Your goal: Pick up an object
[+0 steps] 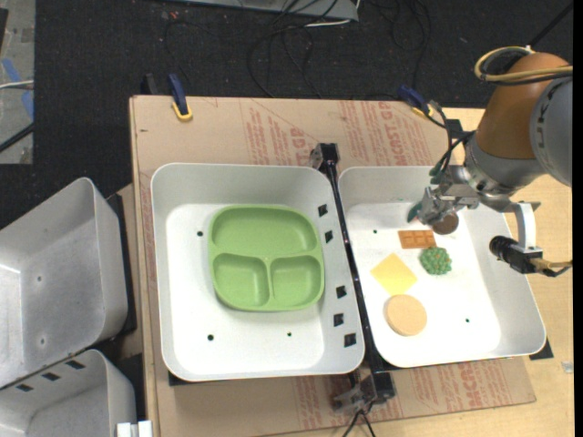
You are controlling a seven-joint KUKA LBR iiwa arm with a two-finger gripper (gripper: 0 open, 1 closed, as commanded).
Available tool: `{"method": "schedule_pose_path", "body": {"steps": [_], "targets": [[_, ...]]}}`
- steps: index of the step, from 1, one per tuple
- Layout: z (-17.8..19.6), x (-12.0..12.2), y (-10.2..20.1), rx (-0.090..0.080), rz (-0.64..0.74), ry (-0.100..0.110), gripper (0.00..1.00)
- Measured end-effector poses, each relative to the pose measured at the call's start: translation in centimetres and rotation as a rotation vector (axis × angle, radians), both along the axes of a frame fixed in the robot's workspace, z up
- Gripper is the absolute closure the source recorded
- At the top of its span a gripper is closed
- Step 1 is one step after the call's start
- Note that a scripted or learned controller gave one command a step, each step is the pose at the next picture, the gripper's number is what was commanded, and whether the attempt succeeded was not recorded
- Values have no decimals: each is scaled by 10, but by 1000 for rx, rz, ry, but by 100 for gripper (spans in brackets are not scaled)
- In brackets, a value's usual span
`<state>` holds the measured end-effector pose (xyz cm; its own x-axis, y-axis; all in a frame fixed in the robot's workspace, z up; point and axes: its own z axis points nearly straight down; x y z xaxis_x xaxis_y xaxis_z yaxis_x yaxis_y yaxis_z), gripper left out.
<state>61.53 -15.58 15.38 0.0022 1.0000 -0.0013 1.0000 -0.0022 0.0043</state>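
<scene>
Right bin (510,335) holds ridged orange waffle square (416,239), flat yellow slab (393,272), bumpy green clump (435,261), tan disc (405,315), gripper (439,215) above waffle, jaws' state unclear, smooth green divided plate (267,258) in left bin (182,244)

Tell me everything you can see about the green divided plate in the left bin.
The green divided plate is pale green, matte, plastic-looking, with rounded corners and a raised rim. Ridges split it into three wells: one long well along the far side, two smaller ones nearer the camera. It lies flat, right side up, near the middle of the left bin, resting on the bin's floor, nothing in it.
</scene>
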Motion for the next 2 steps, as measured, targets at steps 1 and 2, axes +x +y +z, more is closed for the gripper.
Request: {"method": "schedule_pose_path", "body": {"steps": [1, 2], "targets": [[54, 2, 0, -1, 5, -3, 100], [56, 10, 50, 2, 10, 2, 100]]}}
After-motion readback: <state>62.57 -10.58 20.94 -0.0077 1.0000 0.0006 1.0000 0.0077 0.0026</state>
